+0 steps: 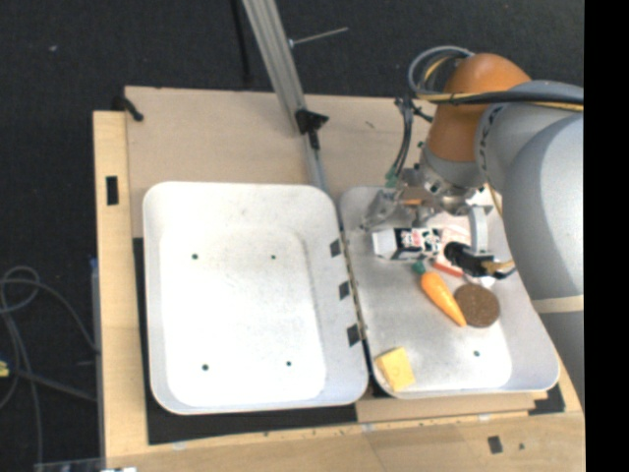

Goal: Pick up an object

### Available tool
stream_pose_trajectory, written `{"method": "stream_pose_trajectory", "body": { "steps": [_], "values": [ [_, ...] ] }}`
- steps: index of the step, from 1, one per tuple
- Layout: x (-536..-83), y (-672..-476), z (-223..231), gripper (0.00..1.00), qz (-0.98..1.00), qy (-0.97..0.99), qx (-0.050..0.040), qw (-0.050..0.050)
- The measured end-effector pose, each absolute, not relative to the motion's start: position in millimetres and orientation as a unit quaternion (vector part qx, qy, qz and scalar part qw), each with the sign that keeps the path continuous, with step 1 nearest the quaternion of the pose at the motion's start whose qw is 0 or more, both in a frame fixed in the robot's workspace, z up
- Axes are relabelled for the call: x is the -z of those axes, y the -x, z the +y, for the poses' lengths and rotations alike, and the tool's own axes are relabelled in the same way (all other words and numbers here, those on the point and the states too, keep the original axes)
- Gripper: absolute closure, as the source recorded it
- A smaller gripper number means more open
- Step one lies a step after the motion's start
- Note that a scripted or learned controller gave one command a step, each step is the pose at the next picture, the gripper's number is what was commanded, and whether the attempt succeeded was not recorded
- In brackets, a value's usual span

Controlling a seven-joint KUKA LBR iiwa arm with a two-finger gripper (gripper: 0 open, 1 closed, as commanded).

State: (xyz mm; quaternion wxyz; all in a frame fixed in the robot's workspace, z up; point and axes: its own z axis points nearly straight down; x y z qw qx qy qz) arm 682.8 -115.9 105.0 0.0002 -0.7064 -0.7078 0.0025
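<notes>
My gripper (411, 205) hangs low over the far end of the right bin (491, 362), under the orange wrist band. Just in front of it lies a small white box with black and red print (406, 241), touching or nearly touching the gripper; I cannot tell whether it is held. An orange carrot (443, 298) lies in the middle of the bin with a brown round disc (479, 305) against its right side. A yellow sponge block (395, 368) sits at the bin's near left corner.
The left bin (236, 293) sits beside the right one, with a row of black clips (347, 288) between them. A slanted metal pole (285, 77) rises behind the bins. The grey arm covers the bench's right side.
</notes>
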Motion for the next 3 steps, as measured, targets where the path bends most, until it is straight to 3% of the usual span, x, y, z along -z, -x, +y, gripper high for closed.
{"method": "stream_pose_trajectory", "body": {
  "steps": [1, 3],
  "values": [
    [-121, -685.5, -117, 1.0, -0.708, 0.706, 0.0006, -0.004],
    [-214, -684.2, -127, 1.0, -0.706, 0.708, 0.0021, -0.003]
  ]
}}
